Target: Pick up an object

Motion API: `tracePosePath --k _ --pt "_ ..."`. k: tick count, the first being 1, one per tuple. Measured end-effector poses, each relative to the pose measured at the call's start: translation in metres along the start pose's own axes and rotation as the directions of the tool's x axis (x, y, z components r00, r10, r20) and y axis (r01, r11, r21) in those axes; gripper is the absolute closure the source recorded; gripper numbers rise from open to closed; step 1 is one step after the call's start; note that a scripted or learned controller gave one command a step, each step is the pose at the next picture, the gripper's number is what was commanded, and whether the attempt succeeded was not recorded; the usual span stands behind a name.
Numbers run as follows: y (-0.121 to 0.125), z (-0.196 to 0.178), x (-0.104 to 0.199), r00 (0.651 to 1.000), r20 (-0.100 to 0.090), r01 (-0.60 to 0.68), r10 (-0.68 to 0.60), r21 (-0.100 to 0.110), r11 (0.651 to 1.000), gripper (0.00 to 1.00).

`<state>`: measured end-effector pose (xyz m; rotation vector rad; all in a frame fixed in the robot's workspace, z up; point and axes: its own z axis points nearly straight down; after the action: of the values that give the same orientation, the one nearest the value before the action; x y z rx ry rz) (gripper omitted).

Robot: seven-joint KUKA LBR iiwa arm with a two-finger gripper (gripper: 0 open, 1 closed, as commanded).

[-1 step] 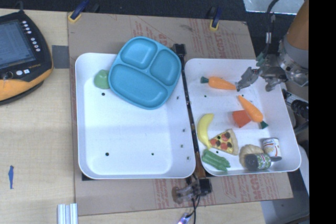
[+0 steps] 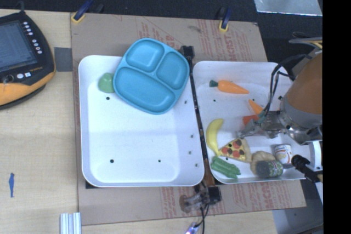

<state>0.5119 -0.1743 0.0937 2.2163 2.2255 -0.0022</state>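
Left bin well left of the claw holds a blue divided plate over a green thing; right bin sits under the claw — open or closed, cannot tell. Just left of it: banana, pizza slice, green pod — carrot above, small can below, orange piece just above.

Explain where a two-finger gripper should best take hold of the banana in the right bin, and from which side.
Probably the banana is best gripped at its thick middle, from straight above, fingers closing across its narrow width. It lies flat, curved, running top to bottom, with the pizza slice close at its lower right.
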Motion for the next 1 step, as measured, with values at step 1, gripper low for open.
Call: tracePosePath --k 1 --pt "0.0833 0.0016 -0.0260 1.000 -0.011 0.002 -0.002 0.003 1.000 0.00"
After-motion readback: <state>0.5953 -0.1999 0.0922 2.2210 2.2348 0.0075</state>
